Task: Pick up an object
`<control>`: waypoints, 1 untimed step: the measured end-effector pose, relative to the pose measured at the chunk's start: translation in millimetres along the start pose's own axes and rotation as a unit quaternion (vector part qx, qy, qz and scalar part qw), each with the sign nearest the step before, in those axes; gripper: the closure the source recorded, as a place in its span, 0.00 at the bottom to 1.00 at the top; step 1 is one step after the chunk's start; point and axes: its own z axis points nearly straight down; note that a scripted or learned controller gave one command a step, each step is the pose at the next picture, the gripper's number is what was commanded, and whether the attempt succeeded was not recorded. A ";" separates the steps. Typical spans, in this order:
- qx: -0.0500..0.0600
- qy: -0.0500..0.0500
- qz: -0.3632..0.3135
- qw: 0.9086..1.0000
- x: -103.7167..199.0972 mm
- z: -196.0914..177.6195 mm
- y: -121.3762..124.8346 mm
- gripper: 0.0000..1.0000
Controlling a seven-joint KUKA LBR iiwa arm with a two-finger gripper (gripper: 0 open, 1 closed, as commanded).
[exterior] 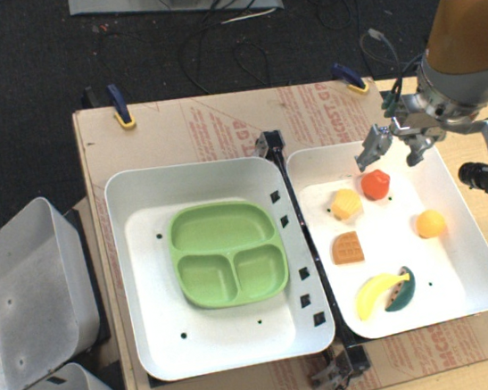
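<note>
You have two shallow white plastic bins side by side on a cardboard-covered tabletop. The left bin carries a pale green three-compartment plastic tray. The right bin holds the loose pieces, spread well apart from one another, which leaves room to come down around any one of them.

The gripper hangs over the far edge of the right bin with its two fingers spread wide and nothing between them. That open, downward-pointing stance suits a descent onto something below.

The likeliest target, as I judge it, is the small red rounded toy. It lies on the bin floor just below the gap between the fingers in this view, a little toward the left one, and apart from both.

Just beside it sits a yellow block-shaped toy. Nearer the camera are an orange waffle-like square, an orange ball, and a yellow banana-shaped toy touching a dark teal piece.
</note>
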 end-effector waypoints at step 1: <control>-0.006 -0.001 -0.001 1.000 0.4 -7.2 2.0 0.00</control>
